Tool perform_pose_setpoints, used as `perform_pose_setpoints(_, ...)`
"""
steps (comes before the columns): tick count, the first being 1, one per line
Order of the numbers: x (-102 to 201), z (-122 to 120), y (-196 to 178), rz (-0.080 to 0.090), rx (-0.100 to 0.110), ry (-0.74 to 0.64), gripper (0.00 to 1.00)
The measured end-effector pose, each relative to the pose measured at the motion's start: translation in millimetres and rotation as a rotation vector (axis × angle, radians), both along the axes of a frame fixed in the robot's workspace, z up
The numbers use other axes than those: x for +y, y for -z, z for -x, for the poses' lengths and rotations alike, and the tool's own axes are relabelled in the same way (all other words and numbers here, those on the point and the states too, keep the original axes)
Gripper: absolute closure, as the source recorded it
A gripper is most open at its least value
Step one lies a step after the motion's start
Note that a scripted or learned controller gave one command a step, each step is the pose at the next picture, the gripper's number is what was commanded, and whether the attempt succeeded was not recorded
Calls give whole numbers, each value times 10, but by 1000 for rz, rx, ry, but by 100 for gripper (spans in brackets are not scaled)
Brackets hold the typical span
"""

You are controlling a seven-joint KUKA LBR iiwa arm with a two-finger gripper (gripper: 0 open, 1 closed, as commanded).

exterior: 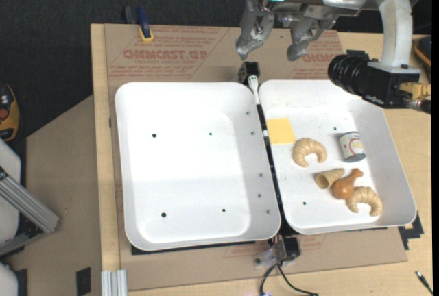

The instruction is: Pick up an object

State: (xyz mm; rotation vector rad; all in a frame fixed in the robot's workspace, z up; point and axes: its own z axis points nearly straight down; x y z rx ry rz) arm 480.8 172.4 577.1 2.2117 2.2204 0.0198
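Above the far rim of the right bin (384, 144), the arm's pincer (274, 46) hung fingers spread and holding nothing. Down inside that bin lay a yellow square (280, 131), two croissants (309, 151), a small can (350, 145) and a cone (329, 179).

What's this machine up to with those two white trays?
A robot arm is meant to pick something up. Its gripper hangs open above the far edge of the bins, holding nothing. The right bin holds a yellow square, two croissants, a small can, a cone and a drumstick.
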Motion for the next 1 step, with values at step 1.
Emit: perform_pose_setpoints(1,5,-4,-110,-1,-5,-1,100)
